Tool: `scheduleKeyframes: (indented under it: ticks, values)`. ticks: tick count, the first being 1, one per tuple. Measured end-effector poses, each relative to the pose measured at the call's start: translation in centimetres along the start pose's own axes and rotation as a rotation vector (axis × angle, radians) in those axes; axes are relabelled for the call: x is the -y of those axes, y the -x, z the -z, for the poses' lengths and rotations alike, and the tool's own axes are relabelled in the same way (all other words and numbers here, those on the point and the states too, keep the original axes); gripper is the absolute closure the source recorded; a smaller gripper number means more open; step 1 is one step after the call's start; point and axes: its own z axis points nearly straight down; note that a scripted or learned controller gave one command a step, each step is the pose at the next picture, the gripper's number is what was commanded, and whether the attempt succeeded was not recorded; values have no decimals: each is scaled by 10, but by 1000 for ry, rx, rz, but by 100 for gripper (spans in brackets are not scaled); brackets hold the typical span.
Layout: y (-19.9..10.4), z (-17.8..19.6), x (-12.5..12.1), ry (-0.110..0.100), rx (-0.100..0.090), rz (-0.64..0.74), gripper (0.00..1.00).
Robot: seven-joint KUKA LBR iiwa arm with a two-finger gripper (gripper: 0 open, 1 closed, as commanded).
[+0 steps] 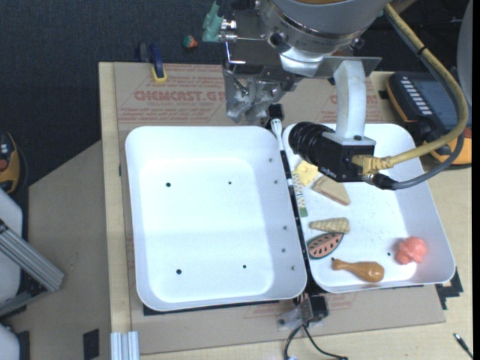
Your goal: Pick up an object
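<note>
- We are seeing the gripper (253, 100) hanging above the bins' far edge; whether it is gripping we cannot tell.
- Objects are lying in the right bin (431, 223): wedge (331, 191), cone (330, 225), drumstick (360, 269), pink lump (410, 250), well apart from it.
- We are reading "CHEMCAST" on the board (176, 96).

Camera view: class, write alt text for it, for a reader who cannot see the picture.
A grey robot arm reaches over two shallow white bins side by side, its gripper above their far edge. The right bin holds toy food: a pink piece, a drumstick, a cone and cheese wedges.
</note>
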Motion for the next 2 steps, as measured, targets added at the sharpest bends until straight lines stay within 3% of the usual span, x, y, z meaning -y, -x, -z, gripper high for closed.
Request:
scheduleKeyframes:
  ticks: [1,2]
  values:
    - [0,-4,-1,-7,4,-1,0]
    - [1,-154,-4,-24,12,-4,0]
